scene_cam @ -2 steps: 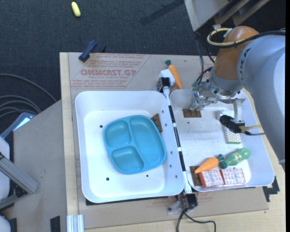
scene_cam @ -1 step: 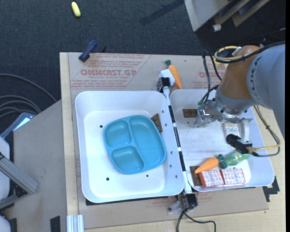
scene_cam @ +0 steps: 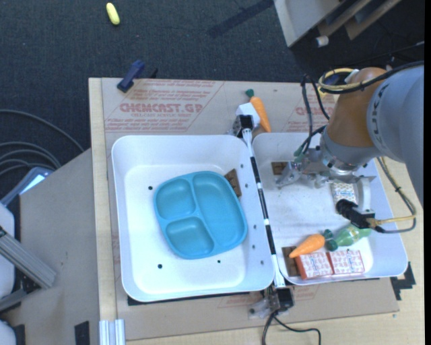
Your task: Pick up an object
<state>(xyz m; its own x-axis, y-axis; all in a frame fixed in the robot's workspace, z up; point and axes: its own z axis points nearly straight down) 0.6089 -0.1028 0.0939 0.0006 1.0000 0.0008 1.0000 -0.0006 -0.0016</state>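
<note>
1. The arm [scene_cam: 377, 114] is reaching in from the right, its orange band sitting above the wrist, and it is hanging over the upper part of the right bin [scene_cam: 397, 259].
2. The hand [scene_cam: 296, 172] is pointing left, low over the right bin's floor near its upper left corner; I cannot tell how it is set, and nothing is showing in its grip.
3. A blue plate [scene_cam: 200, 213] with three compartments is lying flat in the left bin [scene_cam: 128, 202], near the middle, well apart from the hand.
4. A toy carrot [scene_cam: 308, 244] is lying in the lower part of the right bin, its green top pointing right.
5. A green bottle [scene_cam: 349, 236] is lying on its side just right of that carrot, touching or nearly touching its leaves.
6. Two small red-and-white boxes [scene_cam: 333, 263] are sitting side by side just below the carrot, against the bin's lower rim.
7. A white packet [scene_cam: 345, 193] is lying under the wrist, partly hidden by it.
8. A second carrot [scene_cam: 259, 113] is lying on the counter [scene_cam: 168, 108] outside the bins, just above the place where the two bins meet.
9. A dark blue object [scene_cam: 130, 76] is resting at the counter's upper left edge.
10. A yellow object [scene_cam: 112, 13] is lying on the dark floor beyond the counter.
</note>
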